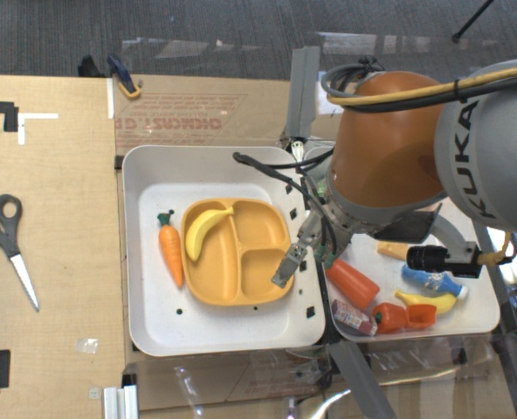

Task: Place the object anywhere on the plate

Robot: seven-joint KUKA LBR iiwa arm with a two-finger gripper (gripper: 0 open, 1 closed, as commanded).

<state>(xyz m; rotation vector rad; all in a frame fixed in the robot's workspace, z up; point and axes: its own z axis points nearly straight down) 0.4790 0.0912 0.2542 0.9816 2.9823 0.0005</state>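
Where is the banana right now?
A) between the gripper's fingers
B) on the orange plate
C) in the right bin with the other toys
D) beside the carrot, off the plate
B: the banana lies in the plate's upper-left compartment, while the carrot sits off the plate in the left bin.
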